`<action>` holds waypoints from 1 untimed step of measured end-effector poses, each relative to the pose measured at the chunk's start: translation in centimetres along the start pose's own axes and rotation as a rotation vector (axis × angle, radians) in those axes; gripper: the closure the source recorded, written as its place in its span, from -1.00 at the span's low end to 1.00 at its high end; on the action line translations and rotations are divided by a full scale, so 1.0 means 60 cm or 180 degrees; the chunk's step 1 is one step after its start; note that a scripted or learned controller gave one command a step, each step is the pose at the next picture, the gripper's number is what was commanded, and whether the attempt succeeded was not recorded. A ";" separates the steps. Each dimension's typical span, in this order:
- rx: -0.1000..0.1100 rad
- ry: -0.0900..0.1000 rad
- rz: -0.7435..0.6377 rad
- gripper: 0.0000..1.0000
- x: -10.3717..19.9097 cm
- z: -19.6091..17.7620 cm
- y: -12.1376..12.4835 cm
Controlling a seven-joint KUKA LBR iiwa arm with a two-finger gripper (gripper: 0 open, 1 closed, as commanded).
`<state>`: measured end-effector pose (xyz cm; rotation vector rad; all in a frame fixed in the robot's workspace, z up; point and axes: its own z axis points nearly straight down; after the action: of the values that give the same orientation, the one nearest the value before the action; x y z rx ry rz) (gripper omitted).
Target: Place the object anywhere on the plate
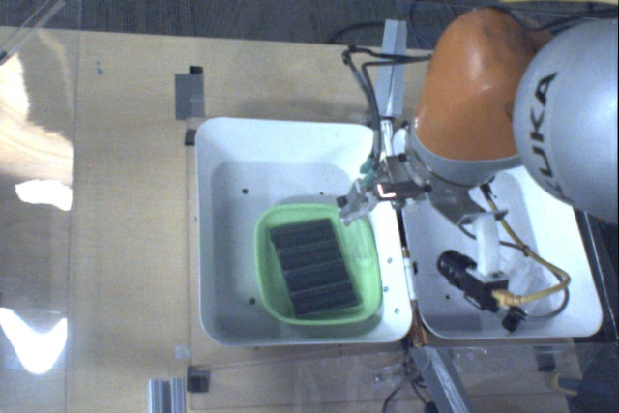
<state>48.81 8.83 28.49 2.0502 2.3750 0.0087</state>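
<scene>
1 black ridged rectangular block (311, 268) lies flat on the green plastic plate (263, 256), apparently placed; gripper (356, 206) hangs beside the plate's far-right rim, grip state unreadable.

Found a green plate (266, 251) in the left bin (222, 208), toward its near right corner. Saw a black ridged block (311, 266) lying flat on the plate, slanted, well inside the edge. Spotted the gripper (353, 206) at the plate's far right corner, close over it. Traced the arm (474, 92) back above the right bin (573, 329).
</scene>
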 end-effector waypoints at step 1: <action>-0.0012 -0.0009 0.0368 -1.00 -0.205 -0.081 -0.028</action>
<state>48.89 -3.59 33.32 2.1810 2.2495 0.0103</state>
